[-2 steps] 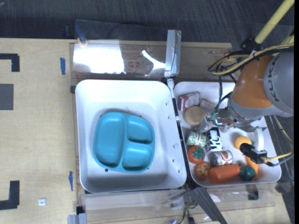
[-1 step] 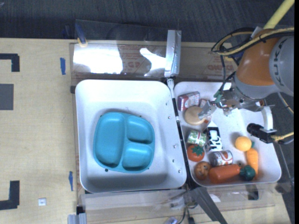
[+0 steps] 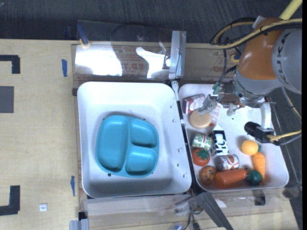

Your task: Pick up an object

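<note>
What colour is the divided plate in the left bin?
Turquoise blue, plain with no pattern. The divided plate shows clearly in the camera view.

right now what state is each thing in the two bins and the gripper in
blue three-compartment plastic plate: flat in left white bin, nothing on it
gripper: low over the upper left of right white bin, above a round tan lid
small tin can: on its side
orange toy carrot: lying flat
yellow ball: resting loose

Pale wooden bench (image 3: pixel 33 143), dark floor (image 3: pixel 144 4)
</note>
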Motion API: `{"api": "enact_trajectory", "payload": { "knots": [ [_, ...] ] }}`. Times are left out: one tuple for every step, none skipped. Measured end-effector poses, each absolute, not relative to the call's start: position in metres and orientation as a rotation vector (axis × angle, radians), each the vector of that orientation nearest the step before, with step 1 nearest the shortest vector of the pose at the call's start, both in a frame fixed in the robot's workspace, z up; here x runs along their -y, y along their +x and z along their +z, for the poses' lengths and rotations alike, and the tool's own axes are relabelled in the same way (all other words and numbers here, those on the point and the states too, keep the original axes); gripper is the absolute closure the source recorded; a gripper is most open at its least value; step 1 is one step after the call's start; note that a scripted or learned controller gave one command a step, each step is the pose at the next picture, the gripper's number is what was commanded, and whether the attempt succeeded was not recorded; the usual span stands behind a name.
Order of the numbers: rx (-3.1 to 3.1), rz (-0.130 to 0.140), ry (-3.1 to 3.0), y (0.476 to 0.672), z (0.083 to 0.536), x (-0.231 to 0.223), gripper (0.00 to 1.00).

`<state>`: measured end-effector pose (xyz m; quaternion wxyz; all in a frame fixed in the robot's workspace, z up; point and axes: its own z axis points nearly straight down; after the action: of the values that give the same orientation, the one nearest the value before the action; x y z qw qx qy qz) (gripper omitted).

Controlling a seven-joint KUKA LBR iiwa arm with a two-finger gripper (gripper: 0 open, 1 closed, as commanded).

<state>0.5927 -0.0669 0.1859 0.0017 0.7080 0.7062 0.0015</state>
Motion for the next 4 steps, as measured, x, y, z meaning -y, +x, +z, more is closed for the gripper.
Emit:
{"api": "enact_trajectory", "payload": {
  "knots": [
    [-2.183, -0.002, 2.261, 0.556, 0.093, 0.094, 0.0],
    [-2.377, 0.005, 2.048, 0.592, 0.087, 0.113, 0.0],
    [-2.133, 0.006, 2.302, 0.546, 0.087, 0.108, 0.0],
    [-2.128, 0.01, 2.301, 0.548, 0.099, 0.109, 1.0]
  ]
}}
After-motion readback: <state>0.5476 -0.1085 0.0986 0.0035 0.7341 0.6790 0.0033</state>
